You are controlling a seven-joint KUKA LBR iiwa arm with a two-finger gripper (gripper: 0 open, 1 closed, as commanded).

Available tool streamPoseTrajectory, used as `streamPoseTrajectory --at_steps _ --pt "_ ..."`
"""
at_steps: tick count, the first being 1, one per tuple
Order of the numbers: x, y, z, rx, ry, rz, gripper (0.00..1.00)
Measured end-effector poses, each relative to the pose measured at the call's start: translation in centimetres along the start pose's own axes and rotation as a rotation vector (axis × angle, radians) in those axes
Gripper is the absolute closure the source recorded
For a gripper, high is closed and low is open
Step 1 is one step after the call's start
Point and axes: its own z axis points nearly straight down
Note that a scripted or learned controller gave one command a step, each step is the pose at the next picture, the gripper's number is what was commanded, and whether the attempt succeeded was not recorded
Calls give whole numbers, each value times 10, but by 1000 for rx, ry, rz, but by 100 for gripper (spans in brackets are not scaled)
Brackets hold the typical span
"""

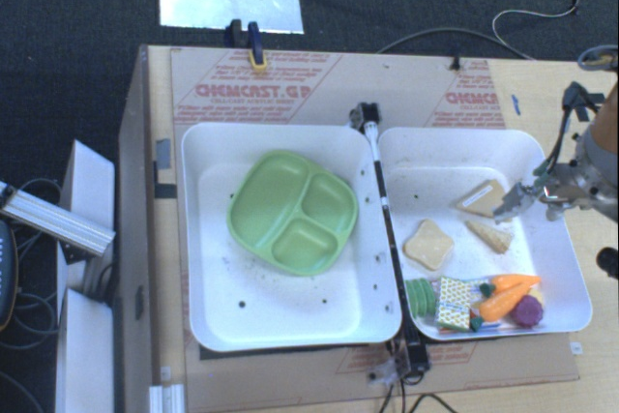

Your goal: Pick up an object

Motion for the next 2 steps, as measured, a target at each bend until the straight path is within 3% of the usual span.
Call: streamPoseTrajectory --at_steps 1,2 --pt "-33 20 135 -1 -1 2 0" --pt "-32 14 135 1 0 2 0"
